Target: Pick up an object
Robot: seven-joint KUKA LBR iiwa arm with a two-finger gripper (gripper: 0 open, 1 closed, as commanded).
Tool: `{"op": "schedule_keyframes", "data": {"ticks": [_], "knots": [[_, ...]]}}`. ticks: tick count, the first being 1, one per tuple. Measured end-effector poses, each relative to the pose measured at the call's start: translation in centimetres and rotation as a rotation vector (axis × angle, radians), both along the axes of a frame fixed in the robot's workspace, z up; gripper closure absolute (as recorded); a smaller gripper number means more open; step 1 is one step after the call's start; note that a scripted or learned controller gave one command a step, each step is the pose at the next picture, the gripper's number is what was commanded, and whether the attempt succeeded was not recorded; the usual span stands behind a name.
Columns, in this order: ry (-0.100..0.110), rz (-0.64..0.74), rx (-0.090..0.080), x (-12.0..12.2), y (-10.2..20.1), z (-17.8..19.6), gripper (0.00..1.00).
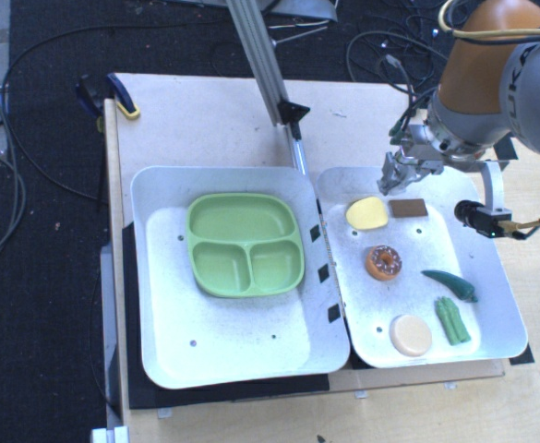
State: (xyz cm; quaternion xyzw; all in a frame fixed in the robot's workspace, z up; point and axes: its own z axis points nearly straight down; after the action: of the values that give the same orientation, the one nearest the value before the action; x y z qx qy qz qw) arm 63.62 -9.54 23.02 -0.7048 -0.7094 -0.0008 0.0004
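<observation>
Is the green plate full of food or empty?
Empty. The green plate in the left bin shows three bare compartments; all the toy food lies in the right bin.

Right bin crowded, left bin half open

The gripper (391, 181) hangs over the right bin (491, 289), just beside the yellow piece (366, 214) and brown block (408, 209). Bare floor lies between the donut (383, 262) and green pepper (451, 284). In the left bin (159, 340), room rings the green tray (246, 245).
</observation>
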Motion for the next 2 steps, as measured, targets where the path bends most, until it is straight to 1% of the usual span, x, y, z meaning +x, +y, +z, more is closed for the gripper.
{"op": "schedule_keyframes", "data": {"ticks": [1, 2], "knots": [[0.001, 0.001, 0.001, -1.6, 5.0, 1.1, 1.0], [0.002, 0.001, 0.0, -3.7, 10.0, 1.9, 1.0]]}}
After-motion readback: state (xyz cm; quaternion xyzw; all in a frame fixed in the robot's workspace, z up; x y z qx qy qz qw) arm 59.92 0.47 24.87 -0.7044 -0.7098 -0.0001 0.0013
